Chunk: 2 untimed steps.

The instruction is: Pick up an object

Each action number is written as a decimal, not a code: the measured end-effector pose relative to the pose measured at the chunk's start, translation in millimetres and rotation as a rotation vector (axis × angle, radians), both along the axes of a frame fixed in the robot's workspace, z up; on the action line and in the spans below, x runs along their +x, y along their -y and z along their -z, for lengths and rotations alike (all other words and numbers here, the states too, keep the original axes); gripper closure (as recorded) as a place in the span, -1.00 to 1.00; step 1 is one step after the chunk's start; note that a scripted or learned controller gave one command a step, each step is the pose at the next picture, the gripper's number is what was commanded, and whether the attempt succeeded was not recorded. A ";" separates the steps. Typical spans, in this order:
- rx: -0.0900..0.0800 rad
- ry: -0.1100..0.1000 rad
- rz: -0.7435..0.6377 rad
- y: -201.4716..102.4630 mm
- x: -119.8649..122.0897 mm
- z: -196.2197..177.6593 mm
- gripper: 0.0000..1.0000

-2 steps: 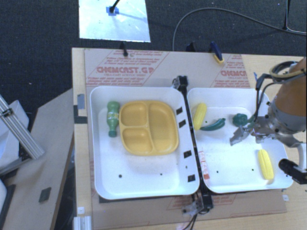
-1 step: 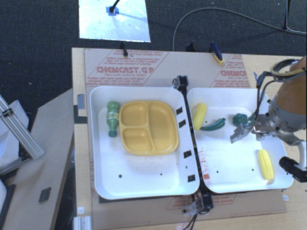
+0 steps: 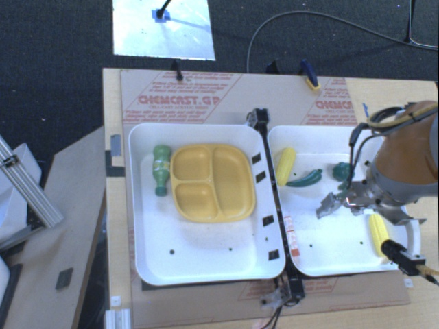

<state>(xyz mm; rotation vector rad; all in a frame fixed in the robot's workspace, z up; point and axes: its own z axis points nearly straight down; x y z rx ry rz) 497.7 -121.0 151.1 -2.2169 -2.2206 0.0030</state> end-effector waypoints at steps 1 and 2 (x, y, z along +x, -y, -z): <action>0.000 0.000 0.001 -3.9 -10.3 55.1 -1.00; -0.001 0.005 0.001 -3.8 -9.4 66.4 -1.00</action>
